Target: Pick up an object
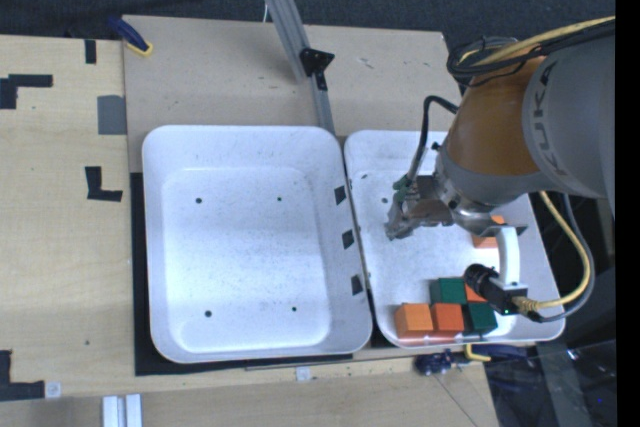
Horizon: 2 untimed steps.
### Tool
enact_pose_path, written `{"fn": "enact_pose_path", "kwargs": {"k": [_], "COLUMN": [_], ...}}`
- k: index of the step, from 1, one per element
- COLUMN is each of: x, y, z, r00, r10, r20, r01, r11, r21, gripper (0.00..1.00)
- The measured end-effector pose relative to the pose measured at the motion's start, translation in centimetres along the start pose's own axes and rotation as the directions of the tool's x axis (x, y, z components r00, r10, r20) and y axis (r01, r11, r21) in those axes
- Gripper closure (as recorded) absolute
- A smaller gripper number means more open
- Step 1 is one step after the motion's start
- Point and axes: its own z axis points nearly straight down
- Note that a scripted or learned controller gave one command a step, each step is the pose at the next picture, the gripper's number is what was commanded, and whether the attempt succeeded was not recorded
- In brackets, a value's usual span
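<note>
A: Well, where is the arm (530,130) sitting in the frame?

B: It is reaching in from the right, its orange band lying over the right bin (375,160); the gripper (405,215) is hanging over the middle of that bin's floor.

A: Is the claw gripping anything?

B: Its state cannot be told; the wrist is covering most of it.

A: Where are the objects lying?

B: They are clustering at the lower edge of the right bin: an orange block (412,318) at lower left, a second orange block (448,317) touching it, and green blocks (449,290) just beside. Another orange piece (486,240) is showing partly under the wrist.

A: And the left bin (240,235)?

B: It is lying at centre frame, touching its neighbour.
</note>
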Motion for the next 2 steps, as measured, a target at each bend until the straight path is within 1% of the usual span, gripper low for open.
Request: {"fn": "enact_pose_path", "kwargs": {"k": [1,2], "x": [6.4,11.7], "y": [-0.1,-1.2], "z": [-0.4,-0.3], "r00": [1.0,1.0], "r10": [-0.002,-0.001], "r20": [0.0,0.0], "r01": [0.002,0.001], "r11": [1.0,1.0], "r21": [0.0,0.001], "gripper": [1.0,1.0]}}
